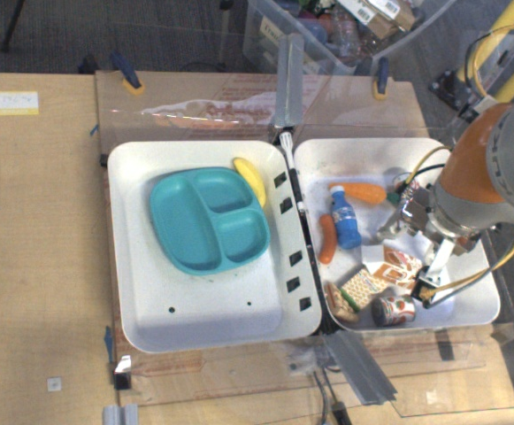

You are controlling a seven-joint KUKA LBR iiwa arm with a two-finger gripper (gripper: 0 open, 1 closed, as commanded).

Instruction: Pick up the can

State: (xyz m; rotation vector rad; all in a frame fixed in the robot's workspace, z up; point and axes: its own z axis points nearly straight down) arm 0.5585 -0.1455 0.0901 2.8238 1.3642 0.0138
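Observation:
The can lies on its side near the front edge of the right bin; it is dark with a red and white label. My gripper hangs over the middle of that bin, behind the can and clear of it, just right of a blue bottle. The grey wrist and orange band reach in from the right and cover the bin's right part. Nothing shows in the gripper.
Around the can lie a patterned box and a red and white packet. An orange carrot and a red-orange sausage shape lie further back. The left bin holds a teal divided plate and a banana.

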